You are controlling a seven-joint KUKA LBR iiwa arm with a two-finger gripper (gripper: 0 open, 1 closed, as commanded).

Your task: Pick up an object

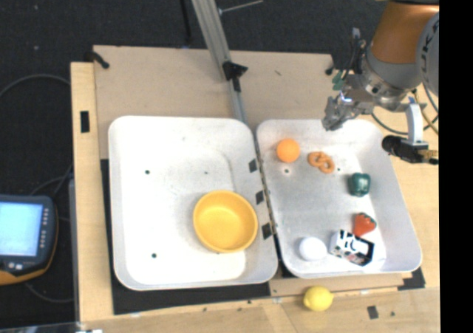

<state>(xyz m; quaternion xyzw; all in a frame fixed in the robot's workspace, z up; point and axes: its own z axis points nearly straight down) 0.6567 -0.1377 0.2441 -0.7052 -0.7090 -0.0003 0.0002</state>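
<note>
My gripper (336, 119) hangs over the far edge of the right bin (392, 176), with nothing seen between its fingers. Below it in that bin lie an orange ball (287, 150) and a small orange pretzel-shaped piece (321, 162). A dark green object (359, 184) sits toward the bin's right side. Near the front are a red object (363, 224), a white ball (312, 248) and a black-and-white object (352, 246). A yellow bowl (225, 221) stands in the left bin (148, 169).
A yellow lemon-like ball (317, 298) lies on the bench in front of the right bin. A slanted metal pole (211, 25) rises behind the bins. A screen device (26, 239) sits at the far left.
</note>
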